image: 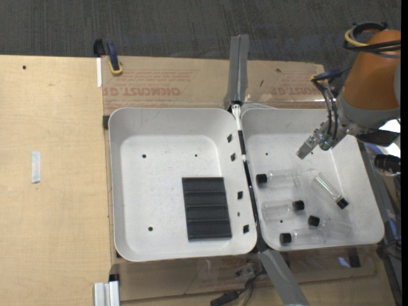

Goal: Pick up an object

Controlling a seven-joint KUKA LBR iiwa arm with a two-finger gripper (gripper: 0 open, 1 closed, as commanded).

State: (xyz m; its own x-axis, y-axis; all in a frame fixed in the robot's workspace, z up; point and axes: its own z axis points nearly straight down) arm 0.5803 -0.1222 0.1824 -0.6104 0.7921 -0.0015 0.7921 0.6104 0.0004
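Note:
Several clear vials with black caps lie in the right bin (357, 238). One vial (278, 180) is near its left wall. Another vial (327, 190) lies slanted toward the right. A third vial (280, 208) rests at the middle, with more vials near the front rim. My gripper (308, 146) hangs over the back half of this bin, above and between the first two vials, tilted down to the left. Nothing shows in its tip. A black ribbed block (206, 207) lies flat in the left bin (127, 171).
A grey divider bar (238, 69) runs between the bins at the back. A blue and yellow clamp (109, 55) holds the cardboard at the back left. The wooden bench (51, 171) stretches off to the left. Cables and the orange band (376, 69) fill the right.

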